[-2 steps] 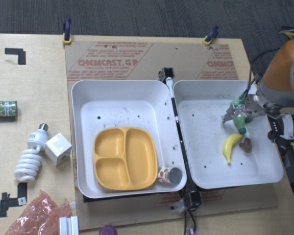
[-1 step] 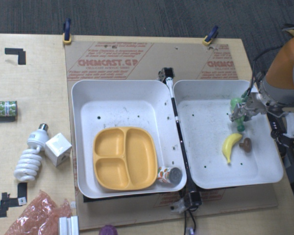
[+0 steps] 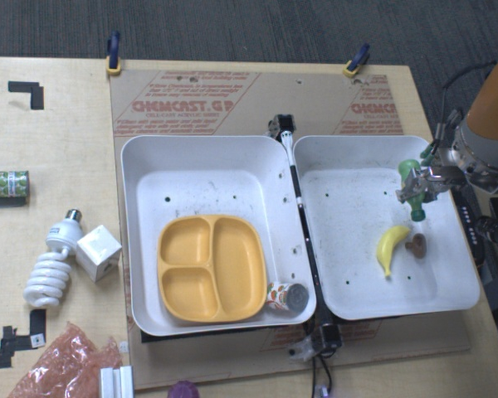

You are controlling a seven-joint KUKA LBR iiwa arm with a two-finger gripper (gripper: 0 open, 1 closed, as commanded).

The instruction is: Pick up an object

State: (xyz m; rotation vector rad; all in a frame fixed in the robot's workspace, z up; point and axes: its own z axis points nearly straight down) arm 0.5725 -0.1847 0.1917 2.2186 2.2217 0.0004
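1. Your gripper (image 3: 417,191) hangs over the right bin (image 3: 349,293); whether it is clenched or released, you cannot tell.
2. The banana (image 3: 390,249) lies just below it, beside a small brown object (image 3: 417,245).
3. You're in the approach: next, descend squarely onto the banana.

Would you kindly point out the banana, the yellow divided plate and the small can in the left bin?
banana (image 3: 390,249), camera view, middle of its curved body.
yellow divided plate (image 3: 253,265), camera view, right rim.
small can (image 3: 287,298), camera view, its side.
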